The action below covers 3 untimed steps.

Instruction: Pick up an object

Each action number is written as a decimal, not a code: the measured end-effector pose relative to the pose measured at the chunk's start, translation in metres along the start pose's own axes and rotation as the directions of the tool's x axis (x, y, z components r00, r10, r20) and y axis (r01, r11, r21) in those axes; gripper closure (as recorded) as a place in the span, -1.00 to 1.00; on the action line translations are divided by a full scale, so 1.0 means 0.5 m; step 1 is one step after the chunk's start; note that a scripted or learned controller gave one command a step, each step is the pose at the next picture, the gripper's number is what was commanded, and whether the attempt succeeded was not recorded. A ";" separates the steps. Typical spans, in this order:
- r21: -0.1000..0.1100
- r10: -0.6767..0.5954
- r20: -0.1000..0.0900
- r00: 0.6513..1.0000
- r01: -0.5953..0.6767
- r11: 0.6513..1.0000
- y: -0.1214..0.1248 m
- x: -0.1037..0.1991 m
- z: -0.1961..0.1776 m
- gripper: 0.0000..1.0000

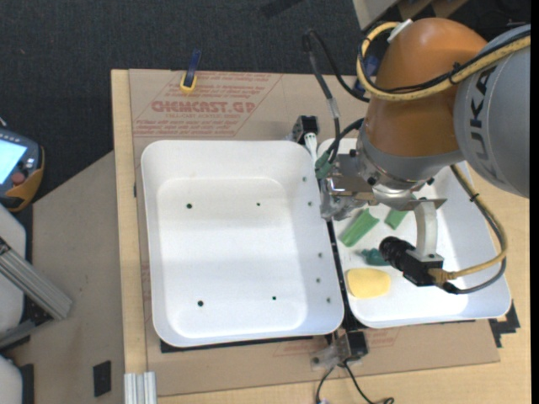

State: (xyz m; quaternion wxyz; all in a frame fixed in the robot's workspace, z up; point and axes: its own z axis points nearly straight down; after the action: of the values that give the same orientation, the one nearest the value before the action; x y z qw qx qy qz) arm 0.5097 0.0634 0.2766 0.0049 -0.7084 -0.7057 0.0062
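In the right bin, a green block lies tilted near the bin's left wall. A smaller green piece sits just to its right. A yellow rounded object rests near the front left corner, and a small teal item lies between it and the green block. My gripper hangs low over the two green pieces, beneath the grey wrist and the orange band. The wrist hides most of it, and nothing is visibly held.
The left bin stands beside the right one, and the wall between them runs just left of the gripper. A black cable connector with a yellow cable droops over the right bin. Cardboard lies under both bins.
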 end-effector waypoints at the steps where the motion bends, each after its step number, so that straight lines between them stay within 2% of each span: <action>1: -0.023 -0.008 -0.004 1.000 0.007 1.000 -0.043 0.048 -0.161 1.00; 2: -0.030 -0.006 -0.005 1.000 0.006 1.000 -0.066 0.047 -0.397 1.00; 3: -0.026 -0.009 -0.005 1.000 0.009 1.000 -0.027 0.134 -0.525 1.00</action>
State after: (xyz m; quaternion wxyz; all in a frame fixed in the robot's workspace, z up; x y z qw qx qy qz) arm 0.5003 0.1311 0.5391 -0.0025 -0.7054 -0.7088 -0.0045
